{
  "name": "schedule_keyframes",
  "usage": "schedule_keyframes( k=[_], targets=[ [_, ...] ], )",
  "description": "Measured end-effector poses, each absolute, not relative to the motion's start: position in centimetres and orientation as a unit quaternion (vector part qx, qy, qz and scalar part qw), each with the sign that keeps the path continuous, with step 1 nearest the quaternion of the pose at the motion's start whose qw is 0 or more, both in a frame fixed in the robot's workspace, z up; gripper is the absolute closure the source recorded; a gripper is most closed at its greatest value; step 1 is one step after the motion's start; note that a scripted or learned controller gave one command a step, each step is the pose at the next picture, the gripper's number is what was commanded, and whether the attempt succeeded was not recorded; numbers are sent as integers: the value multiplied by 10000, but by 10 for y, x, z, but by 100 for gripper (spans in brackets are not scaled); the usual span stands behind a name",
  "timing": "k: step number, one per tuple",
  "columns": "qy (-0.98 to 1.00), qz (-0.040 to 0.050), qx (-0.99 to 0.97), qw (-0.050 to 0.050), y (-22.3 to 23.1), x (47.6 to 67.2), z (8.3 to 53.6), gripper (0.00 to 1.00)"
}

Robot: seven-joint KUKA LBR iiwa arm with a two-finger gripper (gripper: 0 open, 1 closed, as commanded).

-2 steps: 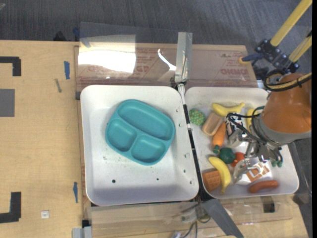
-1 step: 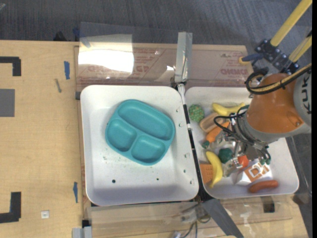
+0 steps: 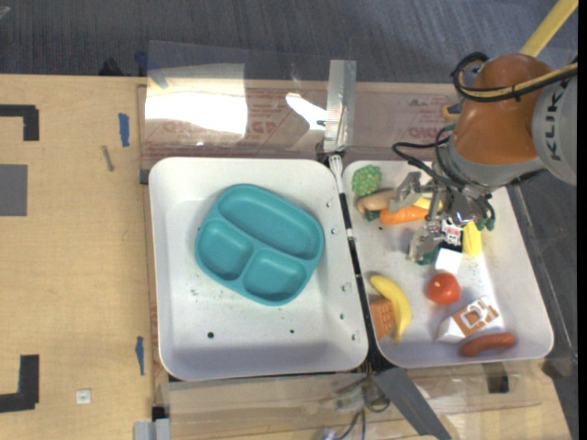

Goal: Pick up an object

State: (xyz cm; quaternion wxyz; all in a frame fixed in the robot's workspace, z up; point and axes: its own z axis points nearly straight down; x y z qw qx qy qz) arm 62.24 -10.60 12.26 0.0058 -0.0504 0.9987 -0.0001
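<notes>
Beside the curved banana (image 3: pixel 391 299) lies a round glossy tomato (image 3: pixel 443 288).

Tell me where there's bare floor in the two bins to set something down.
The left bin has bare strips all round the teal divided plate, widest along its near edge. The right bin is crowded: the banana, tomato, sausage, carrot and broccoli leave only a small gap between the banana and tomato. The gripper hangs over its far half.
</notes>
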Motion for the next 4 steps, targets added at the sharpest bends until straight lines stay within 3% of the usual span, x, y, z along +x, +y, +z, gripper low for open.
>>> schedule_keyframes(
  k=[1,2,4],
  targets=[
    [9998,-2,-204,55,-113,602,89,0],
    [9972,-10,-743,53,-141,543,89,0],
    [9995,-11,-290,83,-145,498,90,0]
  ],
)
